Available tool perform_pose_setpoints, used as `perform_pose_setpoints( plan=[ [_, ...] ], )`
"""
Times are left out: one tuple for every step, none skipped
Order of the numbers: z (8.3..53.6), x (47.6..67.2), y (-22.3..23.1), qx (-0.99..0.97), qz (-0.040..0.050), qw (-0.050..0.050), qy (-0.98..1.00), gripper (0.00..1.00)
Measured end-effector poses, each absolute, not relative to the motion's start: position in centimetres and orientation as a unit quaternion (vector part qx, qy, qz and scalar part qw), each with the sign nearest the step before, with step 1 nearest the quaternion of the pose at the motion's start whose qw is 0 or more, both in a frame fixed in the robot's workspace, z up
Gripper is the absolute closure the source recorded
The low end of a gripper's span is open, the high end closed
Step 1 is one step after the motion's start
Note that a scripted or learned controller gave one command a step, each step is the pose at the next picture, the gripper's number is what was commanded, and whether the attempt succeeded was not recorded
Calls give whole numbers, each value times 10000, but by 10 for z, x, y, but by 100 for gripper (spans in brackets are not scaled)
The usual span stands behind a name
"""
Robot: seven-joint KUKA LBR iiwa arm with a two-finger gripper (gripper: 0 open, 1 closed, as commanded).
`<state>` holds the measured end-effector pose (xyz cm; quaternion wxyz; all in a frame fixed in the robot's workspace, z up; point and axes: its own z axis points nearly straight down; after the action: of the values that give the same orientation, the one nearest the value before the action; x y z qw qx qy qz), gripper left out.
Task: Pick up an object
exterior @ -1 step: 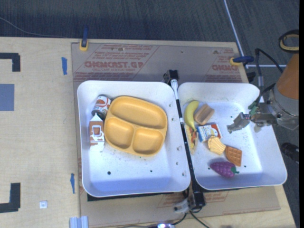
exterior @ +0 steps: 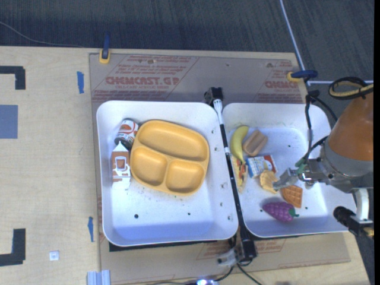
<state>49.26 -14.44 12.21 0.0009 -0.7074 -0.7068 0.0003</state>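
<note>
Where waffle (exterior: 291, 195) lies, end effector (exterior: 292, 177) hovers, right bin (exterior: 314, 121).

arm (exterior: 355, 136): cut off by right edge | can (exterior: 124, 133) and carton (exterior: 120, 164): partly hidden under yellow tray (exterior: 167, 156) | jaws: too small to tell | right bin (exterior: 279, 227): far-right corner hidden behind arm

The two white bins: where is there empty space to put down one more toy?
The left bin has a bare strip along its near edge, below the yellow divided plate. The right bin is bare in its far right corner, beyond the bread. It is crowded in the right bin's left and middle, around the banana, waffle, grapes and the tool.
</note>
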Motion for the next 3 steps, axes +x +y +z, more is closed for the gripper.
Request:
perform_pose_setpoints(
  plan=[
    [90, 485, -108, -7072, -43, -105, -7069, 0],
    [101, 486, -112, -7088, -39, -167, -7052, 100],
    [185, 500, 5, -7061, -15, 0, -7081, 100]
  ],
)
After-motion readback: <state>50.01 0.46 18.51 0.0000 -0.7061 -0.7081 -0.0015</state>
